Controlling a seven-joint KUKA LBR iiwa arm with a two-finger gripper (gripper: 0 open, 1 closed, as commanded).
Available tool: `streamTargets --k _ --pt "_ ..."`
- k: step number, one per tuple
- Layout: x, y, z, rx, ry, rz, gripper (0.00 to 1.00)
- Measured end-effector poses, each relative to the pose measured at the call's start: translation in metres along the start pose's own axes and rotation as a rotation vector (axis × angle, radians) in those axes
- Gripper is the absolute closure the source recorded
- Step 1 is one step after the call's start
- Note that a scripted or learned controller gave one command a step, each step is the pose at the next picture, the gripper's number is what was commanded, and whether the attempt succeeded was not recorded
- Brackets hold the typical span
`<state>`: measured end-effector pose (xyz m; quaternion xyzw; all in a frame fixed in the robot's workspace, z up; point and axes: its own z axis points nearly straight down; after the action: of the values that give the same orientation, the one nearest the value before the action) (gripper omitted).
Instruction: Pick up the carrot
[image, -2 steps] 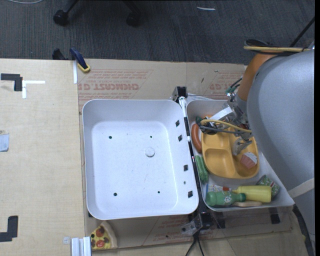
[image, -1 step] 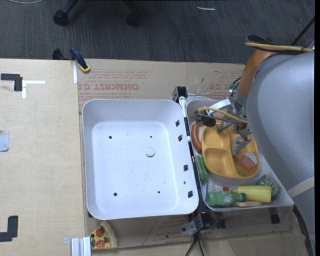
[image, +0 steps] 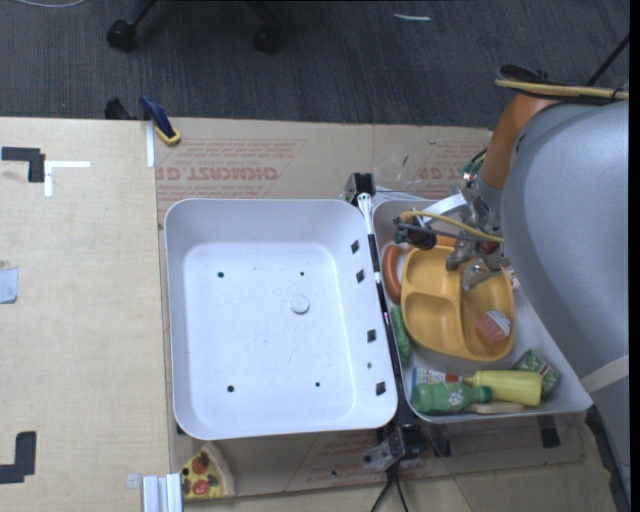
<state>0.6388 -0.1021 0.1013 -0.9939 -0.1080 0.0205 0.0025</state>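
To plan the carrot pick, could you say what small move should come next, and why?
Likely shift the gripper toward the left bin: it hangs over the yellow divided tray, while the orange carrot lies beside the tray's rim on that side.

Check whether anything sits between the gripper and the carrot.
Yes: the yellow tray. The gripper is above the tray's middle, while the carrot lies at its left rim in the view, seemingly partly under it.

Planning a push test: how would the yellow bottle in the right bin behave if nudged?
The yellow bottle lies on its side and looks round, so it would probably roll. The green bottle beside it may stop it. Its smooth plastic may be slippery.
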Motion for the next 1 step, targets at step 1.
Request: streamTargets --k 1 --pt "-0.0020 -0.0025 0.0017 0.011 -0.010 0.002 0.00"
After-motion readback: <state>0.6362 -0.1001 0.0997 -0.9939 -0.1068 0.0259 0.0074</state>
